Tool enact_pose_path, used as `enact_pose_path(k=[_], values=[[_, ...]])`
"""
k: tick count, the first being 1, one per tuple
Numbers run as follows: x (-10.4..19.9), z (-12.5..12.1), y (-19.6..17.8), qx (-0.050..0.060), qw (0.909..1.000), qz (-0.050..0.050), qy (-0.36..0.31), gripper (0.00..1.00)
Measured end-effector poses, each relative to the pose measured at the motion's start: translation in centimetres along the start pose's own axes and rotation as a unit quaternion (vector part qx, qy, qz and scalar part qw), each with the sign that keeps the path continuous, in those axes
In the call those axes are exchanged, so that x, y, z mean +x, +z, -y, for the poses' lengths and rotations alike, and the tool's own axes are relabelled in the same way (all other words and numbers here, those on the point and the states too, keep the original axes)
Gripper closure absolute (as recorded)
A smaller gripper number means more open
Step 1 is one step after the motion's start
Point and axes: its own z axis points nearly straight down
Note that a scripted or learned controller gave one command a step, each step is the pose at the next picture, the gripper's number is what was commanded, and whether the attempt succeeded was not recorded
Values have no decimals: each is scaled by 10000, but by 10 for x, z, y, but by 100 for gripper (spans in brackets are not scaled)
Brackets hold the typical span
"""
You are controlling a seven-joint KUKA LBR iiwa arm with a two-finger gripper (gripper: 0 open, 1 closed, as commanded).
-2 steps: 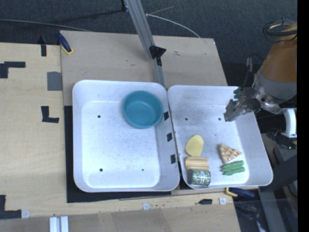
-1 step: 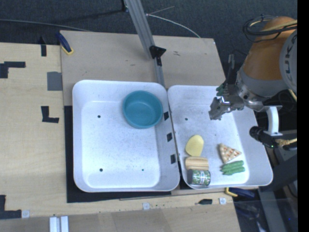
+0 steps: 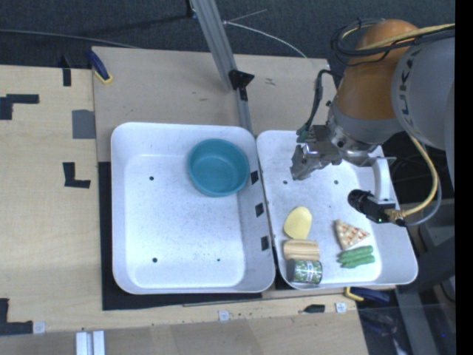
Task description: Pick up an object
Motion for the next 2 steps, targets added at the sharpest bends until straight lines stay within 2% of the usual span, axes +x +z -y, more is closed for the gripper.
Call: enact_pose_path(k=[1,2], values=[[61,-3,-1,3,10000,0,-1,100],[114,5,16,13,10000,4,6,100]])
